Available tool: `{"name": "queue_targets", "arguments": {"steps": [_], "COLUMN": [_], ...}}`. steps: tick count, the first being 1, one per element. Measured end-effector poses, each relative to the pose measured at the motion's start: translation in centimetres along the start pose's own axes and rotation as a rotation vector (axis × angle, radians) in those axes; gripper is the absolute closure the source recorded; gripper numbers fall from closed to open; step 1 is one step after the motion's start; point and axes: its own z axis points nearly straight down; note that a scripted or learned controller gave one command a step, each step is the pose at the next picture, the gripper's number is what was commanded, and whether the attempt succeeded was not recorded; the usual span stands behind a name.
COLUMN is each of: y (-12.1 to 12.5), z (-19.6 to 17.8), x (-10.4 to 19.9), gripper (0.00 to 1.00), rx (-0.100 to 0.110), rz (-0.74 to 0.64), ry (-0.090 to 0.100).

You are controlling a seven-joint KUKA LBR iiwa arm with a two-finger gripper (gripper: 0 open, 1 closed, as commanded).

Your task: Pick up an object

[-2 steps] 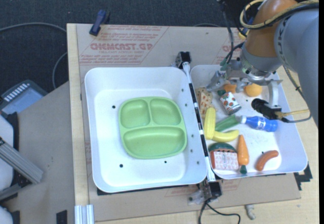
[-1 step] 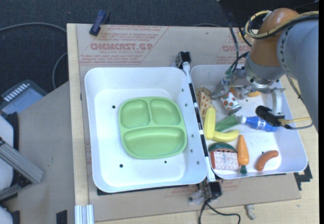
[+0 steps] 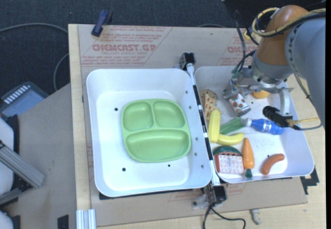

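Two shallow white bins are being borne side by side by the bench (image 3: 129,42): the left bin (image 3: 103,119) is being occupied by a green divided plate (image 3: 156,130), and the right bin (image 3: 295,155) is being crowded with small toy foods. The arm (image 3: 295,36) is being reached in from the right, and its gripper (image 3: 239,100) is being held low over the far part of the right bin, directly at a small white cup with red spots (image 3: 239,104), which is lying tilted just beneath it. Whether the gripper is apart, together or clamped on the cup cannot be told at this size. The cup is judged the likeliest target, being almost straight below the gripper with its long axis slanting toward the near left. Just left of it a slice of bread (image 3: 209,101) is lying; nearer, a yellow corn cob (image 3: 213,126), a green pod (image 3: 231,126) and a banana (image 3: 231,139) are being bunched together. A blue bottle (image 3: 265,126) is lying to the right of the cup, its axis running left to right. Along the near edge a carrot (image 3: 248,153), a red-and-white carton (image 3: 229,163) and a sausage (image 3: 272,163) are sitting well apart from the gripper. The bottle and the pod are judged the closest obstructions.
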Motion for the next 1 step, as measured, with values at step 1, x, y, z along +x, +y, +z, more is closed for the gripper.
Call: {"name": "queue_targets", "arguments": {"steps": [1], "y": [-3.05], "z": [-10.18], "x": [6.03], "gripper": [1.0], "rx": [-0.002], "rz": [-0.001], "ry": [0.001]}}
